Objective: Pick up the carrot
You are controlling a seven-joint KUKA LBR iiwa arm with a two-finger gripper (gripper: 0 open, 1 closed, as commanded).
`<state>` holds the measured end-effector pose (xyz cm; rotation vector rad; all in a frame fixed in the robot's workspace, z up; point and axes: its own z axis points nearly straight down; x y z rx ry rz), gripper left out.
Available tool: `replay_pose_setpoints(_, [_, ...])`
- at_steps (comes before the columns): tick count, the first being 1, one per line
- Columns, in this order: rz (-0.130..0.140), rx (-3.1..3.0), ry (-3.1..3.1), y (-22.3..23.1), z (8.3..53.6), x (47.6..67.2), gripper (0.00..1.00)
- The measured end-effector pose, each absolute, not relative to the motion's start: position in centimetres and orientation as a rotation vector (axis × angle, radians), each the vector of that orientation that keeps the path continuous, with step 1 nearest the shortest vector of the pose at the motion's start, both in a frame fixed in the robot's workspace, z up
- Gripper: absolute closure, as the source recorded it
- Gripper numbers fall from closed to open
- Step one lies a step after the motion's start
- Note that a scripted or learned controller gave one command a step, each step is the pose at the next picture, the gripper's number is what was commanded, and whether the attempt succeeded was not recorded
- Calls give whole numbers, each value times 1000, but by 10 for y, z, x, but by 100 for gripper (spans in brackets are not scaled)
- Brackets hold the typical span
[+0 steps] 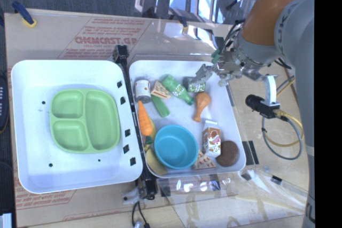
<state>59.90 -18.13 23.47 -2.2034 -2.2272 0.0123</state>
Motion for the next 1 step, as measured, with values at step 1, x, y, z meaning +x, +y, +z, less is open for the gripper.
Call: replay_pose_setpoints(1, [22,-2180,-2238,-210,110,589,0])
